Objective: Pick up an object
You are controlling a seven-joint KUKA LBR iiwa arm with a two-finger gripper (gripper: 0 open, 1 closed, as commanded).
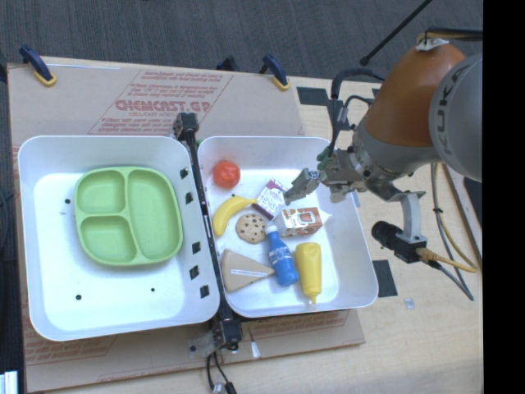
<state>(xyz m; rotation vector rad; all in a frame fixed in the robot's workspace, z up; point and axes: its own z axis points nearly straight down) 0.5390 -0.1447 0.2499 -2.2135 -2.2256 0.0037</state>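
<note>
The right bin (349, 249) holds a red tomato (226, 172), a banana (227, 213), a cookie (251, 228), a small purple-and-white carton (270, 197), a brown-and-white carton (301, 219), a blue bottle (280, 258), a yellow squeeze bottle (309, 271) and a sandwich wedge (243, 271). My gripper (302, 185) reaches in from the right over the bin's upper right part. Its tip is just right of the purple carton and above the brown carton. I see no object lifted with it.
A green divided plate (129, 215) lies in the left bin (33, 294). A black divider with clips (195, 220) runs between the bins. Cardboard (156, 105) lies under their far side.
</note>
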